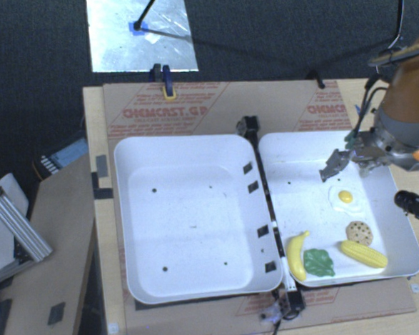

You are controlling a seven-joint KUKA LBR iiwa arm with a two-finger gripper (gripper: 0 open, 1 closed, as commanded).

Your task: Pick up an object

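White and yellow, a fried egg (344, 198) is lying in the right bin (294, 154), just below the pincer (334, 167), which is hovering with nothing in it; whether it is released or clenched, I cannot tell. A cookie (358, 231), corn cob (364, 254), banana (296, 256) and green leaf (318, 262) are sitting nearer the front rim.

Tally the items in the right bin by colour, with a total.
Yellow: 2, banana, corn cob
Green: 1, leafy piece
Brown: 1, cookie
White with yellow yolk: 1, fried egg
Total: 5
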